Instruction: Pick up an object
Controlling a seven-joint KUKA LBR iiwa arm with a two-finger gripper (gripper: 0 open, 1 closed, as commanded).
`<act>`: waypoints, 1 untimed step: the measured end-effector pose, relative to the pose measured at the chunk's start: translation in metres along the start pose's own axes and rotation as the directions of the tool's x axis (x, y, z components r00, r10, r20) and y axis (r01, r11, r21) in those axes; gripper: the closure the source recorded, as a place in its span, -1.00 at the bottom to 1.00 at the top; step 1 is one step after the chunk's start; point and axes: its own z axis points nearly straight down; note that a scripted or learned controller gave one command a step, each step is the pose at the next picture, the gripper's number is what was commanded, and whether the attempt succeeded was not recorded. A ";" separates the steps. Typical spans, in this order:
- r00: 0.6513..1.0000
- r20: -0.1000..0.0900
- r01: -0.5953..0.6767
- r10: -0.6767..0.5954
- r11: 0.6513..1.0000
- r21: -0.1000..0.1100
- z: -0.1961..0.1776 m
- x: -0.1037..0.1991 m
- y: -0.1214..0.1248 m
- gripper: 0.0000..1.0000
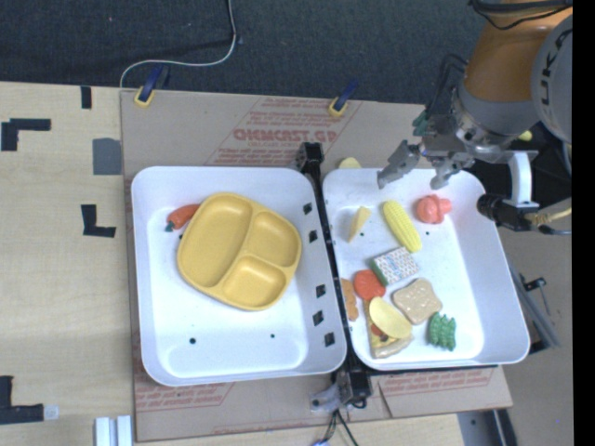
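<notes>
My gripper [415, 177] hangs over the far end of the right bin [495, 277], open, with nothing between its fingers. Just below it lie a yellow corn cob [401, 224], a pale yellow wedge [359, 221] and a red-orange round piece [431, 208]. Nearer the front of that bin sit a checkered packet [397, 266], a red tomato-like piece [368, 284], a slice of toast [416, 300], a yellow and brown piece [389, 325] and a green broccoli-like piece [442, 331]. A small yellow item [349, 164] rests at the bin's far rim.
The left bin [163, 337] holds a yellow divided plate [239, 249], with an orange carrot-like piece [182, 216] at its far left. A black divider strip [321, 249] runs between the bins. Clamps and a cable lie beyond the cardboard base.
</notes>
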 end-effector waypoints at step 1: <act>1.000 0.001 -0.004 0.004 1.000 0.007 0.179 -0.054 0.010 -1.00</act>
